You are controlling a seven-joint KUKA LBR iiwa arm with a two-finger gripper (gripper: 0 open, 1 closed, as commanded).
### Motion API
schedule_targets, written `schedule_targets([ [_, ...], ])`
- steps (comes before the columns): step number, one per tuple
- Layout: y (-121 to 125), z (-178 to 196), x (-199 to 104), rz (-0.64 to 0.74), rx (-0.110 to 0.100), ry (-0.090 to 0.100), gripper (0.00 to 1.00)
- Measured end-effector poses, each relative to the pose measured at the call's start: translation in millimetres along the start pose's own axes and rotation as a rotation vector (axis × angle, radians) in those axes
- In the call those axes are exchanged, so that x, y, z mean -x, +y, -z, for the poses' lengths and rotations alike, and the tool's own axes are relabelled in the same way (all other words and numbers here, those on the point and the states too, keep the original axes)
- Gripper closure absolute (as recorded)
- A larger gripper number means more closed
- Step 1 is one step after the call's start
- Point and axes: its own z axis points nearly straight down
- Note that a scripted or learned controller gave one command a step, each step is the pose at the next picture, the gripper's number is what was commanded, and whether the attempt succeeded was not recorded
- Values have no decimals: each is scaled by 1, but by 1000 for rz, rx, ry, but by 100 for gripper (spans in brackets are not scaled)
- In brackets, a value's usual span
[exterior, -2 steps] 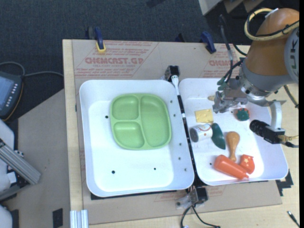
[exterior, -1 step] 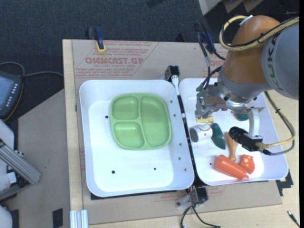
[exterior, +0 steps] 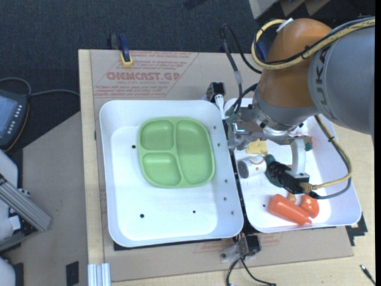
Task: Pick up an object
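- An orange toy carrot (exterior: 289,210) lies at the near end of the right bin (exterior: 352,210). It is one thing the robot could pick up, and nothing is holding it.
- A small red thing (exterior: 310,205) sits right next to the carrot, on its far side.
- The left bin (exterior: 169,228) is beside the right one, and its near part is bare white.
- A green plate (exterior: 177,152), split into parts, lies flat in the far half of the left bin.
- The gripper (exterior: 262,142) hangs over the far part of the right bin, close to the wall between the bins. It is tucked under the arm, so I cannot tell if it is open or closed.
- A small yellow bit (exterior: 257,146) shows just under it.
- The big grey and orange arm (exterior: 297,58) comes in from the right.
- Farthest back, the brown board (exterior: 143,70) has red letters on it.
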Motion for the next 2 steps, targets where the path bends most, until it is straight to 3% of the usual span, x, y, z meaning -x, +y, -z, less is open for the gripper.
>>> schedule_targets([
  [1,-15,2,-43,-1,-3,0,100],
  [2,-24,4,-61,-3,-3,-1,100],
])
